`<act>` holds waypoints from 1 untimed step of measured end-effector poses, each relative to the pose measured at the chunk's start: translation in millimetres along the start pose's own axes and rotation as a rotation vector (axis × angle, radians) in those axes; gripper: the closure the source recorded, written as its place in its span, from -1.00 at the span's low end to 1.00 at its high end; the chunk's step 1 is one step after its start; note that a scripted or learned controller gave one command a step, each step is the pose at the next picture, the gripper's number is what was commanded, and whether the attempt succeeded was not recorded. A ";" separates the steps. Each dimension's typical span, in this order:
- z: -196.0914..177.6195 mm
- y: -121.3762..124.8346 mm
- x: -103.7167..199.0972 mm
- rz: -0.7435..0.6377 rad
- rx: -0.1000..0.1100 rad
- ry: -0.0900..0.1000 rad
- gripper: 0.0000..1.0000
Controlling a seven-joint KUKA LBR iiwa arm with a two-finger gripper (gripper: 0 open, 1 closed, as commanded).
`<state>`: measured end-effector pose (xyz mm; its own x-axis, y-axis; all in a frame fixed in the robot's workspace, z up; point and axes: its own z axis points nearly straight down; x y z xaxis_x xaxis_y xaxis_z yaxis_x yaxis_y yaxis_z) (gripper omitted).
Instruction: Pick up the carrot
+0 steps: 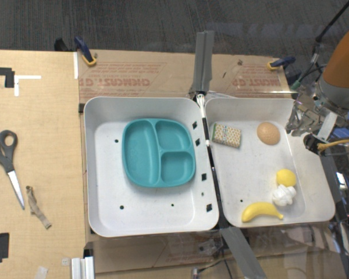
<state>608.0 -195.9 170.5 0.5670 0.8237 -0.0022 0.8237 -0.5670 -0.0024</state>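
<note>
Worktop [35,156]: cardboard-covered, bearing two white bins side by side
Left bin [99,173]: holds a teal divided plate [141,156]
Right bin [250,173]: holds a banana [262,212], a patterned sponge [227,135], a brown egg [268,133], a lemon [286,177] and a white lump [284,196]
Gripper [299,124]: at the right bin's far right edge; I cannot tell whether it is open or closed, or whether it has anything
Carrot: I cannot tell where it lies
Progress: no pick is evident; by my reading, grasp and lift are both left
</note>
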 end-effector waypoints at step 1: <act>-208.0 -33.3 -30.1 -0.239 -0.004 0.000 1.00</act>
<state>564.2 -201.7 378.6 0.3560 0.9345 -0.0026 0.9345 -0.3560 0.0015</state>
